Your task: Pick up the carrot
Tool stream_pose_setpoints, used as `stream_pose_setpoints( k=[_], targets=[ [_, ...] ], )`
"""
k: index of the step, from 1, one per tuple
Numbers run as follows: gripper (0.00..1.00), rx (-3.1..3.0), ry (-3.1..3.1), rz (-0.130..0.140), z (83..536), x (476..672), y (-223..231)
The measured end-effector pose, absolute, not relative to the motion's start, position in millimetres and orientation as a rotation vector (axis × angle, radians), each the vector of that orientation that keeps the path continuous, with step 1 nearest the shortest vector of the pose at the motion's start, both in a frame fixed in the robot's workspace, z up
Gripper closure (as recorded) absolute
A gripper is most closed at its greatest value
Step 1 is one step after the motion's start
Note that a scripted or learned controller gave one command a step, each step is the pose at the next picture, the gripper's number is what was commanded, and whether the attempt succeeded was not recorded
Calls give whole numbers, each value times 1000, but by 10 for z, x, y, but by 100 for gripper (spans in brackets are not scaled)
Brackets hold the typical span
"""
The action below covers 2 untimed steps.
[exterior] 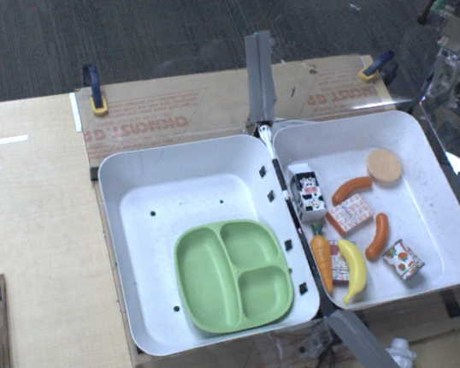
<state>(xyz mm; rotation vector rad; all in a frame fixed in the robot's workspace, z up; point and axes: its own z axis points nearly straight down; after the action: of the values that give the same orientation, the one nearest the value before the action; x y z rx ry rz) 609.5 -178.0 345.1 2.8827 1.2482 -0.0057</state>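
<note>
Carrot (pixel 322 261) lies untouched beside the banana (pixel 353 269); I can't tell my gripper's state, so approach comes first.

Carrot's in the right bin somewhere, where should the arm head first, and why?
Probably bring the arm in over the right bin and stop above the carrot. It lies along the bin's left wall, lengthwise, with the banana close on its right and a small carton just beyond its top, so a descent from straight above looks safest.
</note>
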Motion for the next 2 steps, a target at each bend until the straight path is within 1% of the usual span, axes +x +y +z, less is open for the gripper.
stream_pose_setpoints(
  k=[1,2],
  targets=[
    [100,2973,1019,-8,2351,6250,-1813],
    [100,2974,1014,-6,3045,5930,-2126]
  ],
)
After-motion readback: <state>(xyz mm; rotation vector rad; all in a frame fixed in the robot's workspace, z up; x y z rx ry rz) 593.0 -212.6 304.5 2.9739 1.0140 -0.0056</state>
